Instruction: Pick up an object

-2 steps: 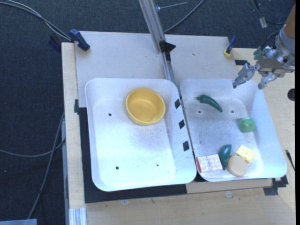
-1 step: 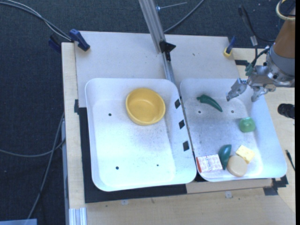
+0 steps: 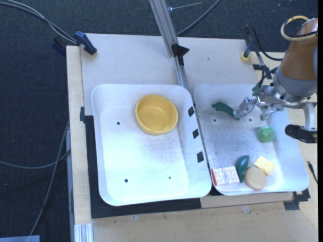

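- The surface point(image 3: 131, 59) carries two shallow white bins side by side, with a metal rail point(image 3: 166, 29) slanting down from the top to the seam between them.
- The left bin point(image 3: 146, 185) holds a yellow bowl point(image 3: 156, 114) near its upper rim; the rest of its floor is bare, speckled white, so there is wide open room there.
- The right bin point(image 3: 222, 150) is busier: its things crowd the near right corner, while the middle of its floor lies free.
- The arm point(image 3: 300, 59) comes in from the right and the hand point(image 3: 255, 109) sits over the upper part of the right bin, close to its far rim.
- The fingers look slightly spread, with nothing between them that I can make out.
- A dark green object point(image 3: 222, 108) lies just left of the hand, long and thin; its long axis runs left to right with a slight downward slant toward the hand, the thicker end to the left.
- Whether the nearest fingertip touches it, I cannot tell.
- A light green ball point(image 3: 265, 134) rests just below the hand, near the right wall.
- In the near corner sit a red and white packet point(image 3: 225, 176), a teal piece point(image 3: 242, 163), a tan round piece point(image 3: 255, 178) and a pale yellow block point(image 3: 264, 164), packed close together along the front rim.
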Controlling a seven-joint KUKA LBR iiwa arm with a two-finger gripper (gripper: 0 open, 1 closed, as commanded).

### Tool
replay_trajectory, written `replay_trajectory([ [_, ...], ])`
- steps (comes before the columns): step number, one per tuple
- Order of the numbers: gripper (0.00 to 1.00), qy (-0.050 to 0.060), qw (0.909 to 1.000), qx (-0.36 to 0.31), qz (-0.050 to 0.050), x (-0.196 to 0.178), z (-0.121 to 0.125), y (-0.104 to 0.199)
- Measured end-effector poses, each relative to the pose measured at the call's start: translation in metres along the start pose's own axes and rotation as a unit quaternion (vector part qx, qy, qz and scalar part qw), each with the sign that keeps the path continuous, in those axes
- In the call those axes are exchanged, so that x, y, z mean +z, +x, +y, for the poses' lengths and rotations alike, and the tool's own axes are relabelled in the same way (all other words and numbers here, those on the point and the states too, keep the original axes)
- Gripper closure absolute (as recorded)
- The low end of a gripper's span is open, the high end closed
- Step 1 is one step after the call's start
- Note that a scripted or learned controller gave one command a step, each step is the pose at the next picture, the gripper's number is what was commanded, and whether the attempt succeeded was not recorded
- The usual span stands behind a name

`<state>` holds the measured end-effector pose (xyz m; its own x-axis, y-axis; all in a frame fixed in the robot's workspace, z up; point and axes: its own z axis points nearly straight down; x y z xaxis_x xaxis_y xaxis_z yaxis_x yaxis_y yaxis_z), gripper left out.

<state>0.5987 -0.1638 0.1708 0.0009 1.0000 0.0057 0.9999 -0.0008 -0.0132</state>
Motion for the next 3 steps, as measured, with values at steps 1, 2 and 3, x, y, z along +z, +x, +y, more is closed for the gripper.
replay_trajectory([
  [1,0.0,0.001,1.0,0.0,0.001,0.043,0.003,0.001],
  [2,1.0,-0.004,1.0,0.0,0.0,0.027,0.004,0.001],
  [3,1.0,-0.012,0.9999,0.0,-0.004,-0.04,0.002,-0.001],
])
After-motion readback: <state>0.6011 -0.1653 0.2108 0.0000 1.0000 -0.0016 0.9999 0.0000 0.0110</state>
